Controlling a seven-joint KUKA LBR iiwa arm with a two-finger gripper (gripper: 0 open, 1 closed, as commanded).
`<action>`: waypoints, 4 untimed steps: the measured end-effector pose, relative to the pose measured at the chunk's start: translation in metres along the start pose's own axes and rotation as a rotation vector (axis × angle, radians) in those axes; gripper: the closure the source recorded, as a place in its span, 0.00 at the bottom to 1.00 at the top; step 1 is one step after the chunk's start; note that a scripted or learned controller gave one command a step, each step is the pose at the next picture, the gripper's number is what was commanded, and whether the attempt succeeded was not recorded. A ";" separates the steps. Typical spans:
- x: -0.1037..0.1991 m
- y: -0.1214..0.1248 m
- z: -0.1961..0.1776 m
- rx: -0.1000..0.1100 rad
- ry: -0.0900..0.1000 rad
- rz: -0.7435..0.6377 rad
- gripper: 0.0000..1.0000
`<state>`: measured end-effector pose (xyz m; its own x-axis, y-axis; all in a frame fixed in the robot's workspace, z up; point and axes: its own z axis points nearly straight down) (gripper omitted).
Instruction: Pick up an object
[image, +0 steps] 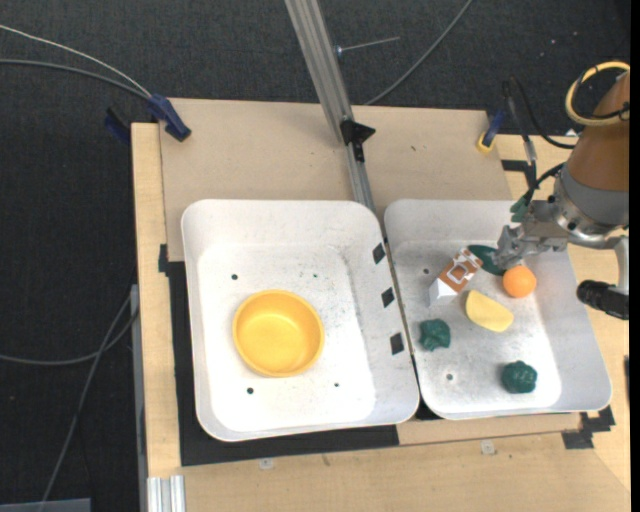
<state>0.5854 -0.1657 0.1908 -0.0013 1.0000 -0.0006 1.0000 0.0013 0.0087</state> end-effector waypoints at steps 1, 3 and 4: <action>0.000 0.002 -0.049 0.001 0.000 -0.001 1.00; 0.109 0.017 -0.048 0.009 0.004 -0.004 1.00; 0.163 0.025 -0.058 0.004 0.004 -0.006 1.00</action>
